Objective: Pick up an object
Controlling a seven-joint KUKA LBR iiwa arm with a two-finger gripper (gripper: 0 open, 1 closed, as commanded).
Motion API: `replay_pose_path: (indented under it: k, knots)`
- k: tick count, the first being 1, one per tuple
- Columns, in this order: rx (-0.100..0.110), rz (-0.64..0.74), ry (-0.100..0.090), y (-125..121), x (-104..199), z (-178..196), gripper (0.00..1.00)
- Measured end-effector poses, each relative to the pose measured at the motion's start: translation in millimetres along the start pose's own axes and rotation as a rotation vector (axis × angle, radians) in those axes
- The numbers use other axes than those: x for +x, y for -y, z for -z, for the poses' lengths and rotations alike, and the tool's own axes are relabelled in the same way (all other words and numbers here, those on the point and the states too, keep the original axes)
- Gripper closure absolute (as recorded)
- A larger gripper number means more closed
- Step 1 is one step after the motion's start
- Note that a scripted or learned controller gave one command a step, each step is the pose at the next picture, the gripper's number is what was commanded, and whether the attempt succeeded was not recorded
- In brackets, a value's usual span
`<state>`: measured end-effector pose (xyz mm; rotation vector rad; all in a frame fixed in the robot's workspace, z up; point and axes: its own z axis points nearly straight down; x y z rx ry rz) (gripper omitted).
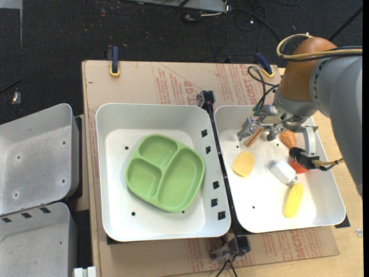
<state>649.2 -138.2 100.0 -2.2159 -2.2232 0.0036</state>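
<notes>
From the overhead camera you are looking down on a brown tabletop (150,79) with two white bins side by side, and the white block (283,171) near the middle of the right bin (259,209) is your handiest landmark. The grey arm (340,85) comes in from the view's right, and its pincer (252,133) hangs low over the bin floor, up and to the view's left of the white block, toward the bin's back corner near the divider. You cannot tell from this angle whether the pincer is spread or pressed together, and nothing can be seen held in it. Any of the loose things could be the one to lift. A pale yellow disc (243,164) lies on the bin floor to the view's left of the white block, near it but apart, and just below the pincer in the view. A corn cob (293,199) lies just below the white block, toward the front wall, with its length running roughly front to back. A small red piece (300,167) sits just to the view's right of the white block, partly covered. An orange piece (288,137) lies beyond the white block toward the back wall, close under the wrist. Well to the view's left of the white block, across the divider, a green divided plate (166,172) lies flat in the left bin (115,212), turned at a slant.
</notes>
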Motion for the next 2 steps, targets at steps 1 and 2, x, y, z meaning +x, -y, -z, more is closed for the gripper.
replay_pose_path:
  k: [1,2]
  knots:
    - [-0.006,0.0,0.001,-1.6,-0.3,14.6,1.0]
    - [-0.011,-0.004,0.002,-3.5,-7.3,76.9,1.0]
